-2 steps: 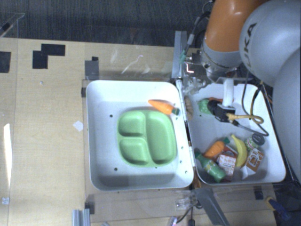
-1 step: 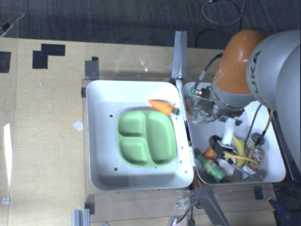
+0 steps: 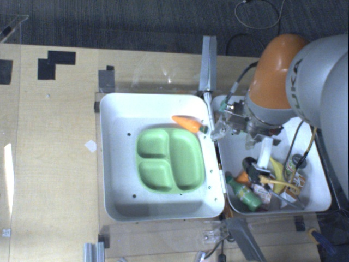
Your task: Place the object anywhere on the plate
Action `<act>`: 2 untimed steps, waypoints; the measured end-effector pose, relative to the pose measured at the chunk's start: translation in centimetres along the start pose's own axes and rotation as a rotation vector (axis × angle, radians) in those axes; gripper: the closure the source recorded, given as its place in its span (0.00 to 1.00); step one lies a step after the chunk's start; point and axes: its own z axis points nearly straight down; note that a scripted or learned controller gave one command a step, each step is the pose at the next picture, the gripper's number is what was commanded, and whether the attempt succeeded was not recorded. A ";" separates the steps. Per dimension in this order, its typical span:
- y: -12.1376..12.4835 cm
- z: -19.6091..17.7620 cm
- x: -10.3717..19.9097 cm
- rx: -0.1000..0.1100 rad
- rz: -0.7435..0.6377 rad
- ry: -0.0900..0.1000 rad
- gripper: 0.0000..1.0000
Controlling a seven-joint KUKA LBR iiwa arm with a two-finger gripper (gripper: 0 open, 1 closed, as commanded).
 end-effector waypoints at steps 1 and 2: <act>0.1 -1.1 0.1 -0.002 -0.008 0.001 1.00; 0.1 -1.1 0.1 -0.002 -0.008 0.001 0.00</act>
